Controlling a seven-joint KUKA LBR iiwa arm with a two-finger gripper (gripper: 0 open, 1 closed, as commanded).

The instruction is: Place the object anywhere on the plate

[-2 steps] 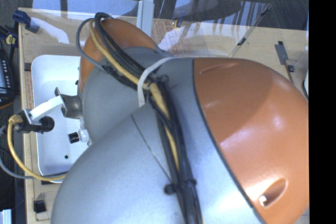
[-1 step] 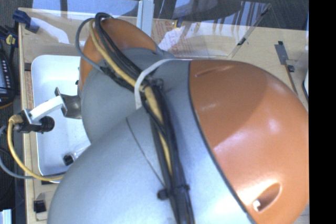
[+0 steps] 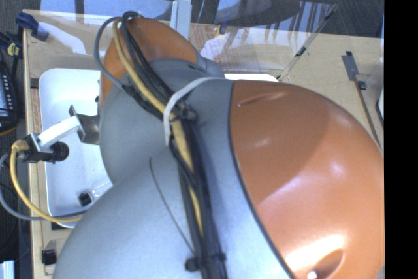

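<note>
Arm [image 3: 261,166] hangs over both bins, covering most of the left bin [image 3: 55,85]. Gripper, plate and object are hidden beneath it; grip state and object's bearing can't be told. 1 small dark item [image 3: 85,198] lies near the bin's front edge.

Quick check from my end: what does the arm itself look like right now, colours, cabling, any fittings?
The arm is smooth rounded grey casing with a glossy orange band. A bundle of black and yellow cables runs along it, cinched by a white strap. A white fitting with a yellow hose sits over the white bin.
</note>
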